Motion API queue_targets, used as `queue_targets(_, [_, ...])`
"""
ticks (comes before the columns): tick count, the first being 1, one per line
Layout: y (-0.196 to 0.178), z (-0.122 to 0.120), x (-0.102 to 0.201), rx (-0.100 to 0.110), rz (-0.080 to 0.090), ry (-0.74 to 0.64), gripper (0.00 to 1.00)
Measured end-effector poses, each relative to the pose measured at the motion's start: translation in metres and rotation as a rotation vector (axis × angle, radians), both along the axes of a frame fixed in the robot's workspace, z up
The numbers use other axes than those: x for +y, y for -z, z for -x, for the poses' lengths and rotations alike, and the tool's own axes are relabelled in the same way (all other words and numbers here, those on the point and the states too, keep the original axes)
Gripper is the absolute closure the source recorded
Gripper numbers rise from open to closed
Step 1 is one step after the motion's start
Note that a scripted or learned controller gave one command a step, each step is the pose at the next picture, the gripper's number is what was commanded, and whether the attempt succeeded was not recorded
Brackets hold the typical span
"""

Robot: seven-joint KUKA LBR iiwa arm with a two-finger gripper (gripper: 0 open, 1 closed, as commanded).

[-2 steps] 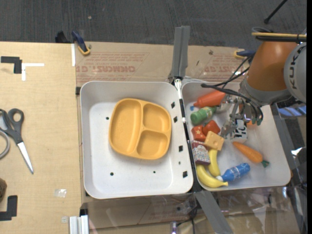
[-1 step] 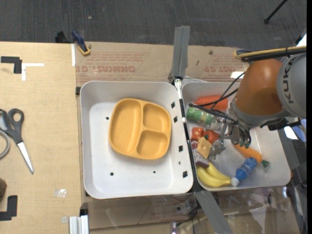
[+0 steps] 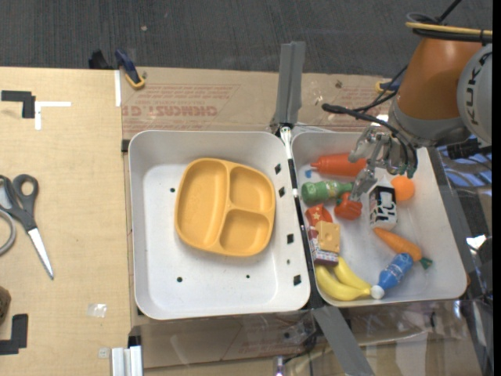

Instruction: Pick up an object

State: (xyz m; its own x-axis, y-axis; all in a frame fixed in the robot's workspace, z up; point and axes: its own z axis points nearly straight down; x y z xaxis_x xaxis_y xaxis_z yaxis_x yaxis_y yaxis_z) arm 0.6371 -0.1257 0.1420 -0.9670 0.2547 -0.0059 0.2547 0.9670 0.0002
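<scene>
**Gripper low over a crowded bin, nothing held**

The gripper [image 3: 368,180] hangs in the right bin [image 3: 438,288], near its far edge, fingers slightly apart with nothing visible between them. The tips sit just above a small red piece [image 3: 348,207], which looks like the likeliest target, though the crowding leaves that uncertain.

The main risk is that crowding. The red piece lies touching or nearly touching a green bottle-shaped toy [image 3: 325,189] on the side toward the left bin, with a red-orange toy [image 3: 338,164] just beyond it toward the far edge and a black-and-white box [image 3: 383,205] just beside it. A descent slightly off centre could land a finger on a neighbour, push the piece aside, or pinch two things at once. The piece is also low and small, so closing fingers may slide over it.

It appears blocky, matte red, lying flat on the bin floor roughly mid-width, toward the far edge.

The left bin [image 3: 149,272] carries a yellow divided plate [image 3: 225,207].
</scene>
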Motion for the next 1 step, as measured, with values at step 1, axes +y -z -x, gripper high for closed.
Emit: queue_targets(1, [0.0497, 0.0172, -0.0388, 0.009, -0.001, -0.027, 0.0])
